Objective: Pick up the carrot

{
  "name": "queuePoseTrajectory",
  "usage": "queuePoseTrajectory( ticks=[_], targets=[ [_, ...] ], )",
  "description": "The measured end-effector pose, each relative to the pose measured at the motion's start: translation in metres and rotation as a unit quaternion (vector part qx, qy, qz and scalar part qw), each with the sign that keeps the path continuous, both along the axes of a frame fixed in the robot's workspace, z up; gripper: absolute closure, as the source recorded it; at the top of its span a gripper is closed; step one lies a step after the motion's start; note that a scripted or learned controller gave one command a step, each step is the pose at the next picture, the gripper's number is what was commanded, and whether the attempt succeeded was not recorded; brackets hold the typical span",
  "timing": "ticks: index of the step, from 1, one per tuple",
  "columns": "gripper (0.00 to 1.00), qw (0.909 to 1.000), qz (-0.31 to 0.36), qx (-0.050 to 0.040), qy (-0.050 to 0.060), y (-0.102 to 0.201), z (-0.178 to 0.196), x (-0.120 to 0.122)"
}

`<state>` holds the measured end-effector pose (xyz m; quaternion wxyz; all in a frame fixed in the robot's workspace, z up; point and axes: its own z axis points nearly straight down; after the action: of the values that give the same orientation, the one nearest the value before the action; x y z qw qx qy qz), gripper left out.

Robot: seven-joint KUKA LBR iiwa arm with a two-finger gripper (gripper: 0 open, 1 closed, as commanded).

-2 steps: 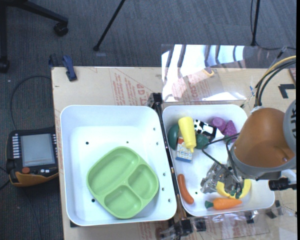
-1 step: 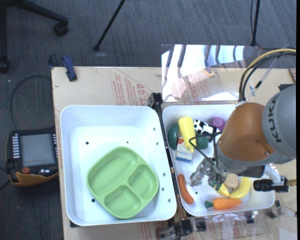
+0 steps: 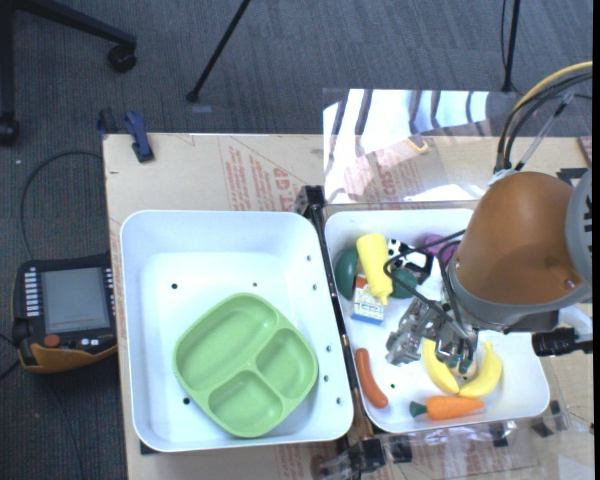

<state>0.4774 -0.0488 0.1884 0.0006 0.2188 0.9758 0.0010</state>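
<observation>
The carrot (image 3: pixel 450 406), orange with a dark green stub at its left end, lies on its side at the front of the right bin (image 3: pixel 525 393). My gripper (image 3: pixel 430 340) hangs over the middle of that bin, a little above and left of the carrot, right beside two yellow bananas (image 3: pixel 485 373). Nothing shows between its metal fingers. The arm's orange wrist band (image 3: pixel 515 243) hides the bin's back right part.
The right bin also holds a yellow bottle (image 3: pixel 375 263), a small box (image 3: pixel 368 303), a dark green item (image 3: pixel 347 265), a black-and-white toy (image 3: pixel 410 261) and a red sausage (image 3: pixel 371 378). A green divided plate (image 3: pixel 245 363) sits in the left bin (image 3: pixel 160 258).
</observation>
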Motion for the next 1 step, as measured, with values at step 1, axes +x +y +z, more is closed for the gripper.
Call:
queuePoseTrajectory(
  ticks=[1],
  targets=[
    [1.0, 0.9979, -0.065, -0.0001, 0.001, 0.0165, 0.0562, -0.0003]
  ],
)
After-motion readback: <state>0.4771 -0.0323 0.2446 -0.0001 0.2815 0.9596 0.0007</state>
